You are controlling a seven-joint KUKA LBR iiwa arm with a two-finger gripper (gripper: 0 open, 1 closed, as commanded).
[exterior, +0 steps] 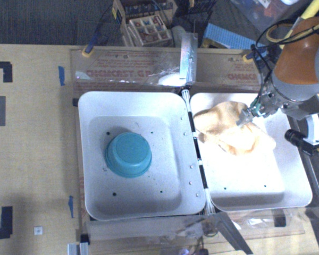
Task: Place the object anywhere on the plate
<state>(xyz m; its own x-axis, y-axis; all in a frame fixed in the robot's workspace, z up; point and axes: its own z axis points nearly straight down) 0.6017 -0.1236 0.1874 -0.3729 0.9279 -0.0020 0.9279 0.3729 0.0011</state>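
A crumpled tan cloth (227,129) lies in the upper part of the right bin (255,193), right of centre in the frame. The tool (246,116) sits low at the cloth's right edge, its tips touching the fabric; whether they are spread or pinching it cannot be told. The grey arm with its orange band (296,62) enters from the upper right. A blue plate (128,154), upside down, rests in the left bin (90,158), well apart from the cloth
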